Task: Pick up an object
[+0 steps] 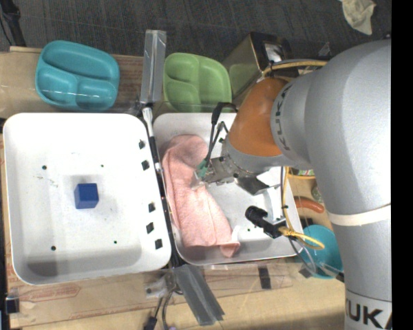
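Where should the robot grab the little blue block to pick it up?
Probably by two opposite flat sides, coming straight down from above. The blue block sits flat and alone on the floor of the left bin, well away from the walls, so there is room for the jaws on either side of it.

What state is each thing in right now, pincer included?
pink towel: crumpled, lying along the right bin's left side
blue cube: sitting alone in the left bin, untouched
pincer: down at the towel's edge
teal tray: outside the bins, hollows up
green tray: beside it, hollows up
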Motion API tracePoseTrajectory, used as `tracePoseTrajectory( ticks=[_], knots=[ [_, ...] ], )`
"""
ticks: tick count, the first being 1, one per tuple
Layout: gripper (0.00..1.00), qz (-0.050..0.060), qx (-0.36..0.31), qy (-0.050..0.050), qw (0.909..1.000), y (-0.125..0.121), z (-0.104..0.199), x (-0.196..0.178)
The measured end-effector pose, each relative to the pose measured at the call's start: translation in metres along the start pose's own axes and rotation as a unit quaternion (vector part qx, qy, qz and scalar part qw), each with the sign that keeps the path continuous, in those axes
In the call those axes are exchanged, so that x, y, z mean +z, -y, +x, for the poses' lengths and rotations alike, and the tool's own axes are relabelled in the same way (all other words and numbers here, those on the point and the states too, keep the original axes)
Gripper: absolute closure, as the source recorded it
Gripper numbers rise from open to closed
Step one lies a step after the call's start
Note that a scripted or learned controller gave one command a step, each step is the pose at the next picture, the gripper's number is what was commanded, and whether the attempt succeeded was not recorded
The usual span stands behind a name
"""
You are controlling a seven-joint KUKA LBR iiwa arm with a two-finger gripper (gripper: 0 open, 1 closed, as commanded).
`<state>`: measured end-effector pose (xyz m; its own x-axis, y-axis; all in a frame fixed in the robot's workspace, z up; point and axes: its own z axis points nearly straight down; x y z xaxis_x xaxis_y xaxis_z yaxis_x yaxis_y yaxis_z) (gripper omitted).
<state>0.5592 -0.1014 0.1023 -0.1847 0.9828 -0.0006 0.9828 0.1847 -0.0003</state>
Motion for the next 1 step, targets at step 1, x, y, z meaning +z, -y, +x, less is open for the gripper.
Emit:
tracePoseTrajectory(
  ticks=[1],
  knots=[
    [1.00,0.000,-0.030,0.000,0.9996,-0.1041,0.0613,-0.0904]
  ],
)
